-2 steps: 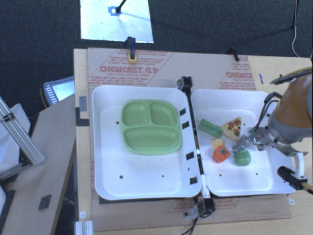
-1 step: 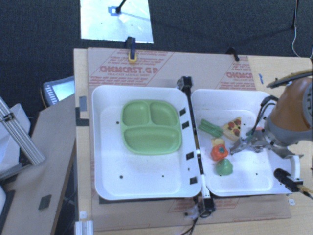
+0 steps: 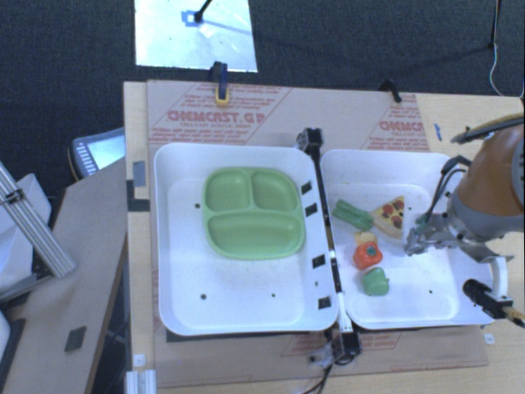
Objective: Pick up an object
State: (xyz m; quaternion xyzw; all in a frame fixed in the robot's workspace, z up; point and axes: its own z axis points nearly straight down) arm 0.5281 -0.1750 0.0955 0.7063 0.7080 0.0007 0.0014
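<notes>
Gripper (image 3: 416, 242) low in the right white plastic bin (image 3: 435, 306), just beside the pizza slice toy (image 3: 391, 217); clenched or released, can't tell.
Four toys there: yellow pizza slice with red dots, green stick-shaped piece (image 3: 352, 215), orange-red block (image 3: 367, 254), green lump (image 3: 375, 282). Left white bin (image 3: 176, 302) carries one green three-compartment tray (image 3: 252, 213). Worktop (image 3: 271, 109) is printed board over dark carpet (image 3: 57, 48).

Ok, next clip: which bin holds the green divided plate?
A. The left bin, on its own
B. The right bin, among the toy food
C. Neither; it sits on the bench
A: the green divided plate lies alone in the left bin, while the pizza slice and other toy food sit in the right bin.
</notes>
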